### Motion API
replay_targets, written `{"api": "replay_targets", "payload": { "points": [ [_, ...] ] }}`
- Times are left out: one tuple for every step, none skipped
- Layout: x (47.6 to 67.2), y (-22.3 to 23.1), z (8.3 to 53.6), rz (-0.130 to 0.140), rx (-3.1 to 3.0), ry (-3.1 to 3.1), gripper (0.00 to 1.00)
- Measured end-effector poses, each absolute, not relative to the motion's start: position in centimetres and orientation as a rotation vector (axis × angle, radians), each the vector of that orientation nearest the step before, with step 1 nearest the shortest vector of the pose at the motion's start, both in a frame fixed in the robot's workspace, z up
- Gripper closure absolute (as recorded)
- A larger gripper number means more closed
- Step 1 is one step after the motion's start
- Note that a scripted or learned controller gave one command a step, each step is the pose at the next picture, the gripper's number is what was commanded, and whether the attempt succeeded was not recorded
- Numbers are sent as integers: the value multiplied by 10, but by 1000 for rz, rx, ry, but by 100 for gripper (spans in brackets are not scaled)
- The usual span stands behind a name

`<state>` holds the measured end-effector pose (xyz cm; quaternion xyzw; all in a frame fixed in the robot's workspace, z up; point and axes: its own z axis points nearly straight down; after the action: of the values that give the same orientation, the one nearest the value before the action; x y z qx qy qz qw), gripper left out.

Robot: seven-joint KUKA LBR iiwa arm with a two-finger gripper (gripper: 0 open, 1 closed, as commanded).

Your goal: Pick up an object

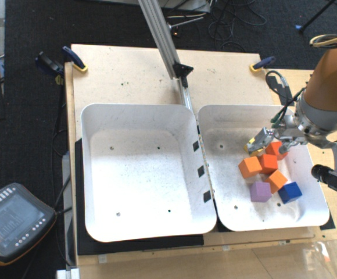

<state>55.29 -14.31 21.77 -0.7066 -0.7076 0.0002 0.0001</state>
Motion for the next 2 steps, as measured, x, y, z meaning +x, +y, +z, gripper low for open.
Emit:
{"api": "replay_targets", "payload": {
  "points": [
    [553, -143, 218, 1, -2221, -2221, 0],
    [560, -139, 169, 5, -2218, -2220, 0]
  ]
}}
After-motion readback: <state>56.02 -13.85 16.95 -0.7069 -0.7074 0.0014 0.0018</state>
